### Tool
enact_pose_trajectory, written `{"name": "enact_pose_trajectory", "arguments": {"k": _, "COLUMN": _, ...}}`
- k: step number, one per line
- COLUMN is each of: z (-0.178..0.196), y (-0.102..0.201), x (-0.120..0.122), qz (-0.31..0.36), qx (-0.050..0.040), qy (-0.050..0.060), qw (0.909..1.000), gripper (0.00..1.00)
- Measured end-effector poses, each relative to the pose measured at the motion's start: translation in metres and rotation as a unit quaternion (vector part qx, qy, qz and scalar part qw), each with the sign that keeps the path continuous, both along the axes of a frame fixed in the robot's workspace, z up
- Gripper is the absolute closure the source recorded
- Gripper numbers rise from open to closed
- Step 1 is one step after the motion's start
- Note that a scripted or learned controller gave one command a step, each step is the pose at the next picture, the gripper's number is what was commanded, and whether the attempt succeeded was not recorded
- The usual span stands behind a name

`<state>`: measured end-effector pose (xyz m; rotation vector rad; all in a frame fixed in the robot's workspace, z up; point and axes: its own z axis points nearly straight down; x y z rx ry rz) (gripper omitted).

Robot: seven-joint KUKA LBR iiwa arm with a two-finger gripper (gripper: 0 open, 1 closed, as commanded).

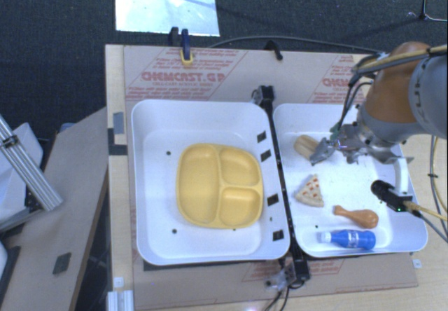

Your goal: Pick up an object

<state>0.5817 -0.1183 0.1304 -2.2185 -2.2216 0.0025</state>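
Right bin (420, 232): tan roll (305, 145), pizza slice (310, 192), drumstick (357, 216), blue bottle (348, 238).

One fixed camera looks down at a slant from above the worktop (210, 64), taking in both white bins (150, 162) whole.

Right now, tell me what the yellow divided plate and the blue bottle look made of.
Yellow divided plate: apparently moulded plastic with a matte finish; its colour is even, its compartment ridges are soft and rounded, and it has no sharp glare.
Blue bottle: probably plastic with a glossier finish; a pale highlight runs along its side and it has a white cap.
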Motion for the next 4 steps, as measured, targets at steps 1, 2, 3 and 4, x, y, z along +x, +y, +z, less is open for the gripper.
{"name": "enact_pose_trajectory", "arguments": {"k": 1, "z": -0.048, "y": 0.001, "x": -0.001, "qz": 0.000, "qx": 0.0003, "qy": 0.000, "qw": 1.0000, "gripper": 0.00}}
{"name": "enact_pose_trajectory", "arguments": {"k": 2, "z": -0.035, "y": 0.000, "x": 0.001, "qz": 0.000, "qx": -0.0006, "qy": -0.003, "qw": 1.0000, "gripper": 1.00}}
{"name": "enact_pose_trajectory", "arguments": {"k": 3, "z": 0.029, "y": -0.004, "x": 0.003, "qz": 0.001, "qx": -0.0009, "qy": -0.005, "qw": 1.0000, "gripper": 1.00}}
{"name": "enact_pose_trajectory", "arguments": {"k": 4, "z": 0.081, "y": 0.002, "x": 0.013, "qz": 0.002, "qx": -0.0007, "qy": -0.005, "qw": 1.0000, "gripper": 1.00}}
